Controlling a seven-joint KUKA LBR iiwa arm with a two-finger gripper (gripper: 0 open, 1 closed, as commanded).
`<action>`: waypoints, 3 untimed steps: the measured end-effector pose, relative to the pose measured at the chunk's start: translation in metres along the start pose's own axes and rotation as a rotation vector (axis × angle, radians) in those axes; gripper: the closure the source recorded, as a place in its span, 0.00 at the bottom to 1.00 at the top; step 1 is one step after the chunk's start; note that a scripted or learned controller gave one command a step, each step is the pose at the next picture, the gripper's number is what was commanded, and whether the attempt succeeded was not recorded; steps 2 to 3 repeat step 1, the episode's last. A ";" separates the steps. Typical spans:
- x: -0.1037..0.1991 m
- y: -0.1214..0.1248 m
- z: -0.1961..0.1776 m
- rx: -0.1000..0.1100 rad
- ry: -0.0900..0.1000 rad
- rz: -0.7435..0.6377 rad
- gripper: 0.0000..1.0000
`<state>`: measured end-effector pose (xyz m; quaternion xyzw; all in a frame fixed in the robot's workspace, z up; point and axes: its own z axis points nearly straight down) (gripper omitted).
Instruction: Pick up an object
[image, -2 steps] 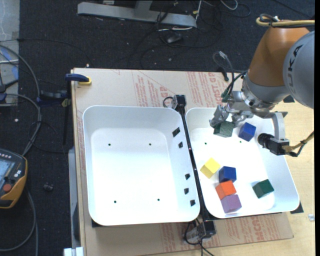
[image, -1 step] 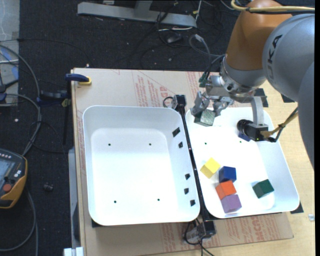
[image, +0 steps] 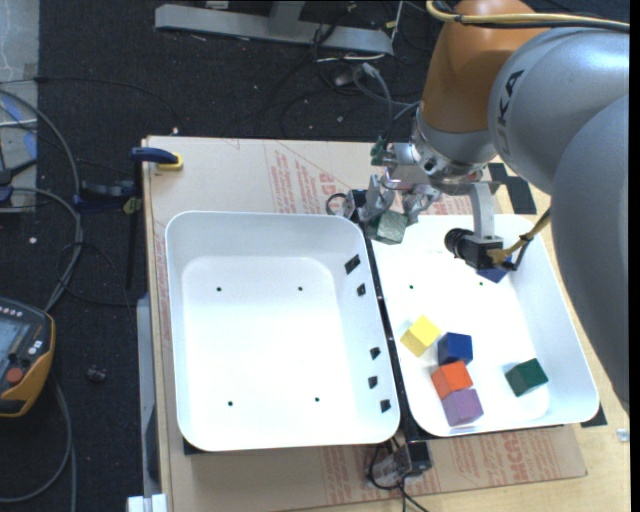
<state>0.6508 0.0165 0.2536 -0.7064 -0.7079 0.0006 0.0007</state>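
— Which objects are seen in the right bin (image: 560, 300)?

— Five small blocks are seen near its front. A yellow block (image: 421, 335) is set at the left, tilted. A blue block (image: 455, 348) is placed just beside it. An orange block (image: 451, 378) is found below the blue one, touching it, and a purple block (image: 462, 405) is touching the orange one. A dark green block (image: 526, 376) is laid apart, at the right.

— Is one of them lifted?

— A grey-green object (image: 390, 227) is seen between the fingers (image: 408, 212), at the bin's far left corner.

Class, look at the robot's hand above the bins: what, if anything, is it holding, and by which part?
The hand grips a small grey-green block by its upper part; the block hangs over the inner edge of the right bin.
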 end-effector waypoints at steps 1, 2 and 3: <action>0.033 0.019 0.027 0.001 0.000 0.000 1.00; 0.033 0.019 0.027 0.001 0.000 0.000 1.00; 0.033 0.019 0.027 0.001 0.000 0.000 1.00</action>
